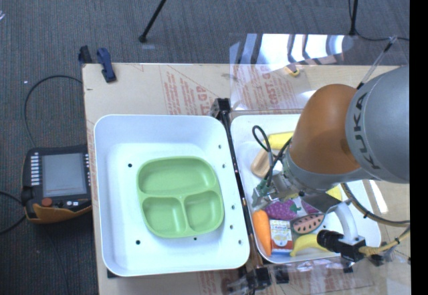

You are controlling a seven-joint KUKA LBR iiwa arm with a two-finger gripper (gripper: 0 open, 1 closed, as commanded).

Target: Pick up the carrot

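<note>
1. You have two white bins on the desk [160, 86]. The left bin [114, 153] holds a green divided plate [179, 195] lying flat near its middle.
2. The right bin [244, 128] holds the carrot [262, 232] at its front left corner, with a small carton [281, 233] just beside it, then a watermelon slice [308, 223], purple grapes [284, 208] and a banana [305, 244].
3. The carrot's long axis runs front to back along the bin wall; its tip direction is unclear.
4. The arm [348, 133] covers the wrist, so you cannot tell whether the fingers are spread or pressed together.
</note>
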